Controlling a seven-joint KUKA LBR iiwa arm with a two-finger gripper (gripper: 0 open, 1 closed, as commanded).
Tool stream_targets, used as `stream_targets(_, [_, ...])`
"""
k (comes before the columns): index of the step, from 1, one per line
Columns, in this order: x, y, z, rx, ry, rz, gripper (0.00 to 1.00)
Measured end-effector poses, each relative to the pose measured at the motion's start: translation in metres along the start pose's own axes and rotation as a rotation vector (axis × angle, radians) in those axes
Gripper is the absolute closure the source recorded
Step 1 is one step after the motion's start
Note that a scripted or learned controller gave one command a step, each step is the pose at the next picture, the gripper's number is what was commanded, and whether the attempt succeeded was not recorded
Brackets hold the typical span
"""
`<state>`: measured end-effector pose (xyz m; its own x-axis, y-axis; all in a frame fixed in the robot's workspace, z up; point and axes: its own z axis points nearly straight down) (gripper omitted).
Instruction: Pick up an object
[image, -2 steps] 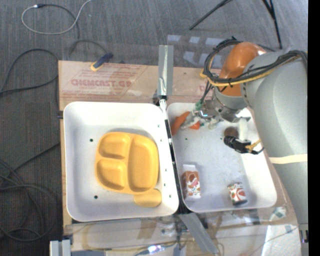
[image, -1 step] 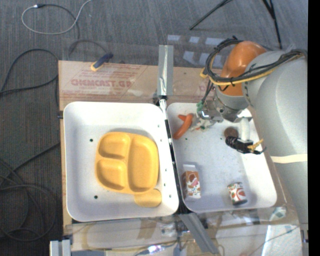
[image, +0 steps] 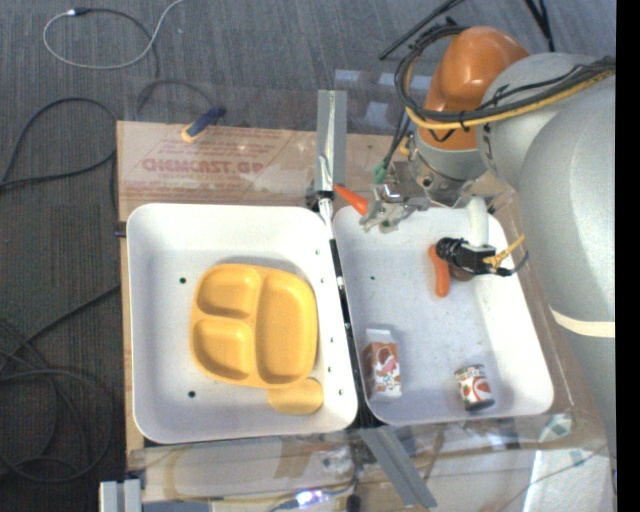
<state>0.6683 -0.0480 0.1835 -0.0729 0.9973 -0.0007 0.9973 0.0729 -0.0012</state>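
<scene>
The jaws, at the tip of a grey robot arm (image: 560, 150) with an orange band, hang low over the far left corner of the right-hand shallow white bin (image: 420, 330). From this slanted overhead angle I cannot tell whether they are apart or together, and nothing shows between them.

Just to their left, a small orange tapered piece (image: 350, 197) lies at that corner, by the rim. It is probably the nearest thing to pick, though its spot against the wall would leave little room to close around it. A second orange stick (image: 441, 275) lies farther into the same bin, on open floor.

Along the near side of that bin, well apart, sit a squat packet printed in red-brown and white (image: 382, 368) and a small can with red, white and green print (image: 474, 388). Both stand clear of the walls, so they look easier to reach.

The left-hand white bin (image: 160, 260) holds a yellow plastic tray with three compartments (image: 255, 325), lying flat in the middle, and a small rounded yellow piece (image: 297, 398) touching its near edge.

The bins rest side by side on a worktop (image: 200, 170) covered by a brown board with red lettering. By the look of it, no object has been lifted yet.
</scene>
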Motion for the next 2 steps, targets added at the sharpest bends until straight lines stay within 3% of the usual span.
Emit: stream_targets(2, [-0.078,-0.006,-0.001,0.0,-0.004,-0.123,1.0])
